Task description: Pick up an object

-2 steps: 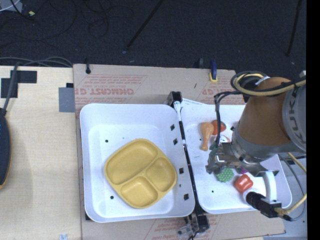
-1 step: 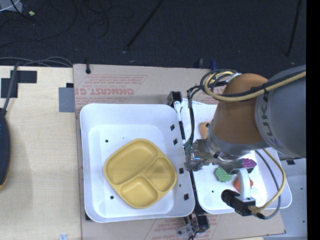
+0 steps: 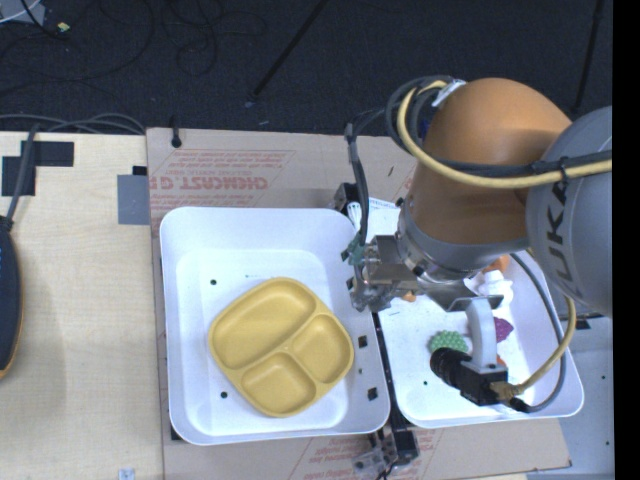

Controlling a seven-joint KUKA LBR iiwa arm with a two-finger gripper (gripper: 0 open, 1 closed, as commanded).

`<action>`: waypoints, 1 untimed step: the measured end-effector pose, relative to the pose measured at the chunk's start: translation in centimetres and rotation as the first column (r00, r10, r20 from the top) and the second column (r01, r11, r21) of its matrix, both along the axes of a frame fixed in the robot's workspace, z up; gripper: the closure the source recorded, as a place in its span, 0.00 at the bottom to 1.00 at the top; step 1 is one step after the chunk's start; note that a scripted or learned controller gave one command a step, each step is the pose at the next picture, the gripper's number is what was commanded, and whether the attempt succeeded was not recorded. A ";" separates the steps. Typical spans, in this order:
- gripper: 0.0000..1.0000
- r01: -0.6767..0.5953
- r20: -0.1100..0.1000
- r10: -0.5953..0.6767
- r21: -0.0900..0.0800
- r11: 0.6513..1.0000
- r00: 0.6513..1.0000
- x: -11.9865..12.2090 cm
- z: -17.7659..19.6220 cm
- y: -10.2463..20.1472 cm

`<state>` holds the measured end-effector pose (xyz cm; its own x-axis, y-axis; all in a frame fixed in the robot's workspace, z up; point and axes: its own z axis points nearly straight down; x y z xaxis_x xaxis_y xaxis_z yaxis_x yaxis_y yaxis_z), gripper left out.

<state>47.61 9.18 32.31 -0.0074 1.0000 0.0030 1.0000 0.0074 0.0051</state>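
The pale wooden bench (image 3: 70, 298) fills the left and lower part of the frame. On it lies a flat sheet of brown cardboard with red printed lettering (image 3: 240, 168), reaching from the upper middle down to the lower edge. Two shallow white plastic bins rest side by side on this cardboard: the left white bin (image 3: 190, 258) at the centre of the frame, the right white bin (image 3: 420, 388) toward the lower right, their inner walls just beside each other. Grey rectangular patches (image 3: 130, 196) sit on the bench at the upper left, beside the cardboard's edge. Above the bench, dark carpeted floor (image 3: 200, 38) with loose cables crosses the top.
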 end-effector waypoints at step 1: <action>1.00 0.006 0.003 -0.006 -0.002 1.000 1.000 2.0 8.8 -1.7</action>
